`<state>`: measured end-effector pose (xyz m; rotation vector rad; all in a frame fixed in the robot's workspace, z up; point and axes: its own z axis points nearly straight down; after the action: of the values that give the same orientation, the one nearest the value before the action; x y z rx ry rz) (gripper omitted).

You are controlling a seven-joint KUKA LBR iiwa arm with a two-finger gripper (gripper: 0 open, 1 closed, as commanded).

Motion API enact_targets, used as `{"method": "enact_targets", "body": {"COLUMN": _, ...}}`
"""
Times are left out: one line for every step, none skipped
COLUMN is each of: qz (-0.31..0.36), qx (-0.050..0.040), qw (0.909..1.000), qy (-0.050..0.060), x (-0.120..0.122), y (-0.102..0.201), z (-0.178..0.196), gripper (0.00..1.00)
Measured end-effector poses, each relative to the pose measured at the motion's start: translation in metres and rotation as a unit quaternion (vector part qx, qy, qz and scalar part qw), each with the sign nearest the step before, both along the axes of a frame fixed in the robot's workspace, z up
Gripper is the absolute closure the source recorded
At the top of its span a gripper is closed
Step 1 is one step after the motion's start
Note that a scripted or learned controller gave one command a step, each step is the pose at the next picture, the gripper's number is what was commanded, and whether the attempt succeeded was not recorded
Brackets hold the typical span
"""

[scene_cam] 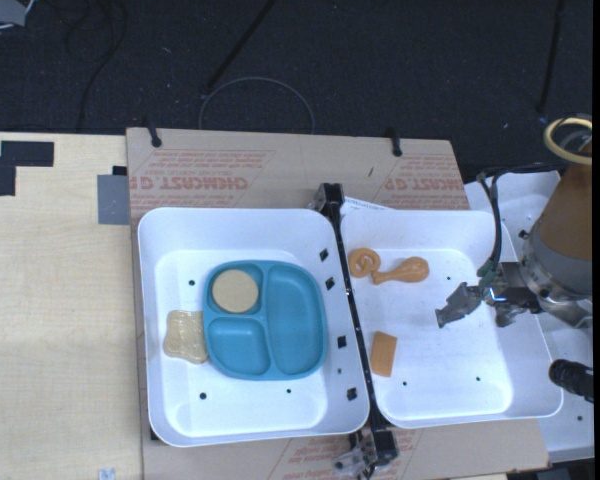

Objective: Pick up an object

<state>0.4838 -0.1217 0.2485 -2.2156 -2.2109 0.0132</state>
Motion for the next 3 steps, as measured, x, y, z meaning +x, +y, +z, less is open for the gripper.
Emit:
{"method": "enact_targets", "body": {"qz": 0.001, "qx": -0.0011, "qw": 1.0000, "qy": -0.006, "x": 0.002, "y": 0.000, "z": 0.006, "gripper": 0.00}}
{"method": "enact_targets", "body": {"qz": 0.001, "qx": 0.0001, "qw": 1.0000, "qy": -0.003, "x": 0.003, "y": 0.002, "z": -0.058, "gripper": 0.00}}
{"method": "enact_targets", "body": {"qz": 0.001, "qx": 0.0002, "qw": 1.0000, "qy": -0.003, "x": 0.004, "y": 0.003, "z": -0.102, "gripper": 0.00}}
